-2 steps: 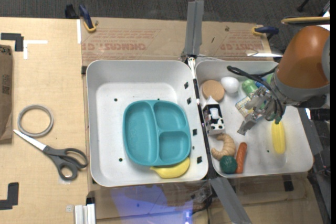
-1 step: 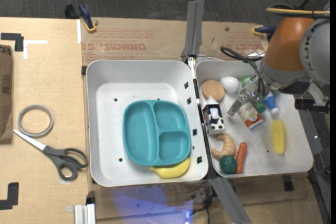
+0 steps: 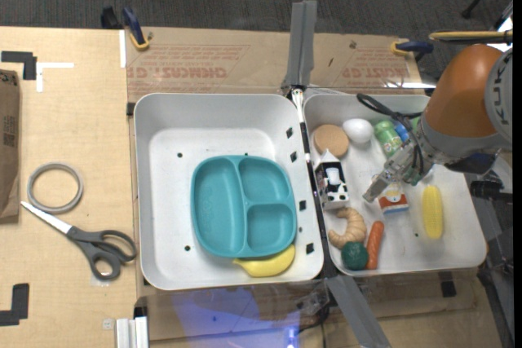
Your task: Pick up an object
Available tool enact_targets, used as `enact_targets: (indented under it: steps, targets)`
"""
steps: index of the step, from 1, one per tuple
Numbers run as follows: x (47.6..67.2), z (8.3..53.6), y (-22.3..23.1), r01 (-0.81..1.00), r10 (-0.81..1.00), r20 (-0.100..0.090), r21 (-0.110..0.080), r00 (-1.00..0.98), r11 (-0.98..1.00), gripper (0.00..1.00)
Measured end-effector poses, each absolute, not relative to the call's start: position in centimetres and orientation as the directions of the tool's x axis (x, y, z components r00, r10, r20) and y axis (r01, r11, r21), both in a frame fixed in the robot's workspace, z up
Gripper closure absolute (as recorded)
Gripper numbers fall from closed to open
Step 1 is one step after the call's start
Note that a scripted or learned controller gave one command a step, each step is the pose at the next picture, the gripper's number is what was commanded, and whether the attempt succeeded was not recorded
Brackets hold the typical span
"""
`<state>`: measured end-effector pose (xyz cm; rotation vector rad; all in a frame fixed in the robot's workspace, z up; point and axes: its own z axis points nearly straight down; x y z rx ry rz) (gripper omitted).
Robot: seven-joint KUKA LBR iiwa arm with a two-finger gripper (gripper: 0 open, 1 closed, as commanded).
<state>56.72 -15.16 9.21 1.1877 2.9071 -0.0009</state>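
1. Left bin (image 3: 155, 175): just a teal divided plate (image 3: 243, 206) with a banana (image 3: 269, 263) poking out from under its near edge. It's well apart from the arm, so I don't see any trouble coming from here.
2. Left part of the right bin (image 3: 457, 257): this bit is crowded. A black-and-white carton (image 3: 331, 183) sits by the dividing wall, with a croissant (image 3: 349, 226) just below it and a carrot (image 3: 374, 244) beside that. If the gripper drifts this way on a grab, it could catch two things at once or just shove them around.
3. The gripper (image 3: 377, 190) is low in the middle of the right bin, tilted down toward the left. Honestly can't tell from this angle if it's open or closed, and nothing is visibly held in it.
4. My guess for the target is the small red-and-white carton (image 3: 395, 203).
   - It sits on the bin floor just beside the gripper, on its right, partly tucked under the wrist.
   - It looks boxy, light and smooth-sided.
   - Main risk: the gripper looks off to one side of it, so closing could pinch a corner and pop it away, or grab air.
5. The yellow corn cob (image 3: 431, 211) lies near the carton's right. A knocked carton could slide into it, and the cob would probably roll.
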Motion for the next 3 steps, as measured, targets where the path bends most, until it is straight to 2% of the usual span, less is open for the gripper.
enact_targets:
  steps: [1,2,3]
  targets:
    - [56.8,10.2,-15.2,0.698,0.698,-0.004,0.001,-0.716,0.716,1.00]
    - [63.4,23.8,-11.5,0.650,0.650,-0.005,0.001,-0.760,0.760,1.00]
    - [63.4,23.8,-11.5,0.650,0.650,-0.004,0.001,-0.760,0.760,0.00]
